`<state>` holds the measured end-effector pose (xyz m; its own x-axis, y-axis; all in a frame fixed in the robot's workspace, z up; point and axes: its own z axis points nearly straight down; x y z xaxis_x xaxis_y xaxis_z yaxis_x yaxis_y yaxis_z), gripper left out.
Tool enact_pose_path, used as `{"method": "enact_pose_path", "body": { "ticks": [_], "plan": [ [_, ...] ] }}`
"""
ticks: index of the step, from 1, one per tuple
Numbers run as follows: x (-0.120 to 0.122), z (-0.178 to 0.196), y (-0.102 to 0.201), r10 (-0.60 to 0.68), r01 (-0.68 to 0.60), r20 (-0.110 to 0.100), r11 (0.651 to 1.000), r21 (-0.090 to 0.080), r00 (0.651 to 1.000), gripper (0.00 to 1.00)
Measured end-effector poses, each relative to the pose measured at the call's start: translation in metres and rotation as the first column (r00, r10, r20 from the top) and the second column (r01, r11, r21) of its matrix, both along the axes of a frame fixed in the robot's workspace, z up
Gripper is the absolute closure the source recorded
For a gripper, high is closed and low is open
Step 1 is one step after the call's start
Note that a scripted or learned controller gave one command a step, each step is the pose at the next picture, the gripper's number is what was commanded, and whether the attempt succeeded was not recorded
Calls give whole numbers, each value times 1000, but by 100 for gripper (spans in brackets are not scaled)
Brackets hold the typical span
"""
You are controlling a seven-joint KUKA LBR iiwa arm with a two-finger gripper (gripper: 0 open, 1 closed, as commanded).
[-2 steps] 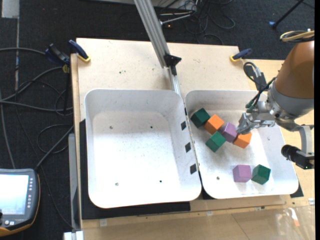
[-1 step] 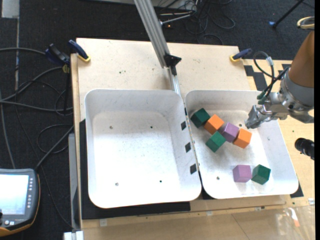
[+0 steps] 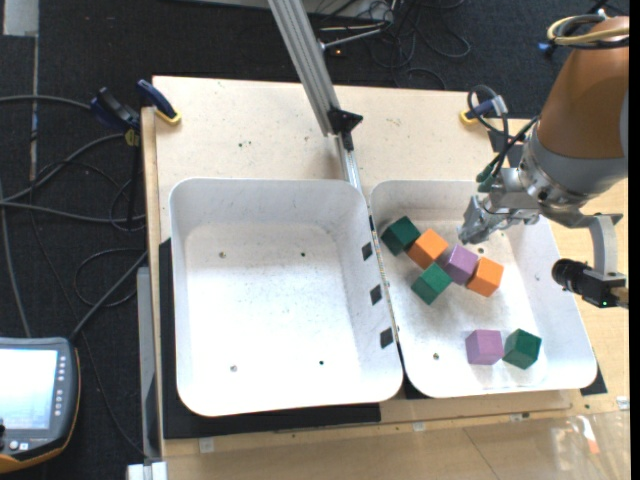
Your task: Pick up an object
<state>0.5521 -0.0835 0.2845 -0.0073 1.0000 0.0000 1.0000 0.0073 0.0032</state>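
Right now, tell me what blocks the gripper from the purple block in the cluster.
Nothing visible does: the gripper hangs just above and right of the purple block, whose top is bare. Orange blocks touch its sides.

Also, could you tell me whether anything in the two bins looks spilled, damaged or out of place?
Nothing stands out. All seven blocks sit inside the right bin: five clustered near the gripper, a purple block and green block nearer the front.

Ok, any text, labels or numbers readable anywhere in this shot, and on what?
None can be read.
Handheld screen at the bottom left corner: display lit, contents too blurred to read.
Black tags on the wall between the bins: no lettering visible.
Blocks: plain faces.
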Motion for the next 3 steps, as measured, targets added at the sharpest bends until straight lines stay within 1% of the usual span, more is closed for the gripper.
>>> {"method": "enact_pose_path", "body": {
  "ticks": [1, 2, 3],
  "plan": [
    [11, -10, 48, 0, 0, -3, 1000, 0, 1000, 100],
    [31, -11, 98, 0, 0, -1, 1000, 1, 1000, 100],
    [51, -28, 153, 0, 0, -3, 1000, 1, 1000, 100]
  ]
}}
